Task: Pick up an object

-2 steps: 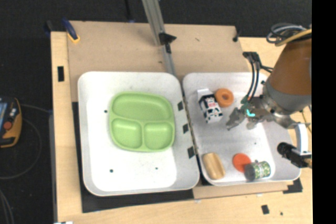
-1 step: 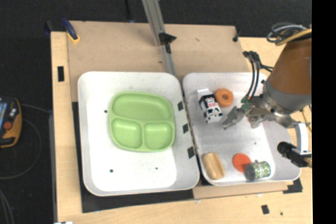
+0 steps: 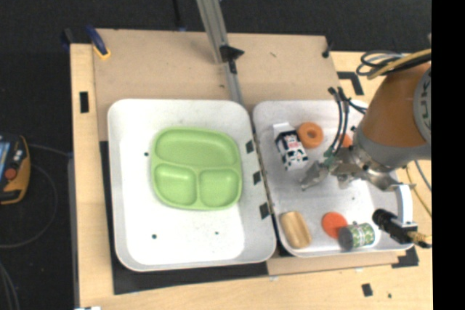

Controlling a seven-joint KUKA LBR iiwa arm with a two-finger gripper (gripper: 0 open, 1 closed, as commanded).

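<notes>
The arm hangs over the right bin (image 3: 266,156) with its gripper (image 3: 314,178) low over the bare white floor near the bin's middle, and the fingers look spread a bit with nothing between them, so no grab has happened. Everything worth picking sits around that gripper: the little black-and-white carton (image 3: 290,149) is just beside it on the far-left side, with the orange ring (image 3: 311,134) tucked right next to the carton toward the back wall. On the near side of the gripper, along the bin's front edge, there's the tan bread-looking block (image 3: 295,228), then the flat red disc (image 3: 333,222), and the green can (image 3: 358,235) lying on its side touching or nearly touching that disc. Over in the left bin the green divided plate (image 3: 196,169) sits well apart from the gripper and looks like a bad pick anyway. Judging by all that, this is the approach step, with the target probably the carton since it's closest. The next move would call for shifting over it, lining the fingers across its narrow sides, dropping down and closing. The ring crowding it could get bumped.
</notes>
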